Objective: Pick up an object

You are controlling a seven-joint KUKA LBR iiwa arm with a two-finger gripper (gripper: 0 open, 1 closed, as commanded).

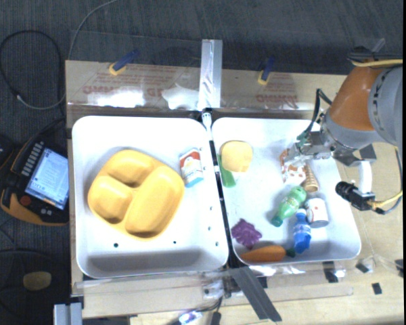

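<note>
The gripper (pixel 299 156) stood low over a small orange-and-white object (pixel 295 173) in the right bin (pixel 257 131); finger state could not be determined. A cone-shaped item (pixel 312 180) lay touching it. Risk assessed: a crowded, glancing grasp.

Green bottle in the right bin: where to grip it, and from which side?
Grip the green bottle across its middle, coming straight down. It lies flat and slanted, so set the fingers across its narrow width. The blue bottle and white can crowd its lower side.
</note>
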